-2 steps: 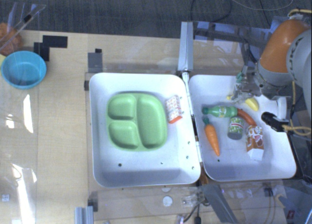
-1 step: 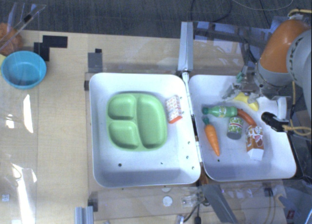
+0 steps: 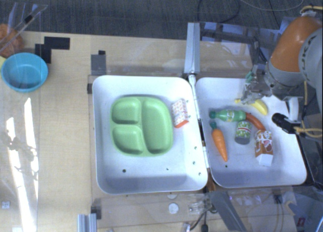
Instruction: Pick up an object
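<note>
The arm reaches in from the right and hangs over the right bin. Its end effector sits low near the back of that bin, right above the yellow banana. I cannot tell how the end effector is set, because it is small and blurry from here. Nothing looks lifted yet, so I think this is the reaching step, just before a grab.

The banana is small, curved and bright yellow. It lies flat on the white floor of the bin, and part of it hides under the end effector. Just beside it is a green bottle lying on its side. An orange-red pepper touches or nearly touches the banana. Close by are a carrot, a little can standing up, and a juice box.

Next, I think the arm needs to come straight down and close on the banana. It should take care, because the bottle and pepper are so near.

The left bin holds a green plate with three parts and a small snack packet. A blue bowl sits far off on the worktop.
</note>
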`<state>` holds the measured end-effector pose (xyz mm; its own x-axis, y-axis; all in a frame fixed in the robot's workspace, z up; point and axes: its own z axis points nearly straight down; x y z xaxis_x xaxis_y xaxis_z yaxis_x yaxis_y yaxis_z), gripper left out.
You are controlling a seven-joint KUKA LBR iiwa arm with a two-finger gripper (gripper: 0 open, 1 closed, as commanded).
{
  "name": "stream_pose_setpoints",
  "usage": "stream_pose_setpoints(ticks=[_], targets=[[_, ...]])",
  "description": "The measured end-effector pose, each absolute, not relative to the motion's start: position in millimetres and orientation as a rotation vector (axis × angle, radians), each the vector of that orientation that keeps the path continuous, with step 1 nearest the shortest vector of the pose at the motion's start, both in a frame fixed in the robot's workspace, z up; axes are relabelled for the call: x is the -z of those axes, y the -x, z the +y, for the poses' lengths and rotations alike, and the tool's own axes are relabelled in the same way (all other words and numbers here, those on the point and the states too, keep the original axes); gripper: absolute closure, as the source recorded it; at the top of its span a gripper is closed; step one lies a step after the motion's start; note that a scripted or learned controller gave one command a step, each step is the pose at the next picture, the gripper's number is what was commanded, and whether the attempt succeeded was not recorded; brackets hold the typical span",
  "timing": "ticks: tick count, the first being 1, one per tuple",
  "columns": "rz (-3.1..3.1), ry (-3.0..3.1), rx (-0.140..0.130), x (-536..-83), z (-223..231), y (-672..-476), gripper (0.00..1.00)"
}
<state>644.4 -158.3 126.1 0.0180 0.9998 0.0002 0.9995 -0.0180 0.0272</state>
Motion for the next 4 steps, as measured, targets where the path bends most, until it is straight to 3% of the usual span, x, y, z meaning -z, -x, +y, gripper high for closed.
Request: stream_pose_setpoints(ticks=[1,2,3,4], targets=[[2.188,-2.227,-0.03,-126,-158,-644.4,0.0],[2.304,-2.12,-0.009,-90,-176,-672.2,0.0],[2.271,-2.162,-0.008,-88,-165,-598.4,0.0],[2.551,-1.817,-0.013,-89,-89,-583.8,0.0]])
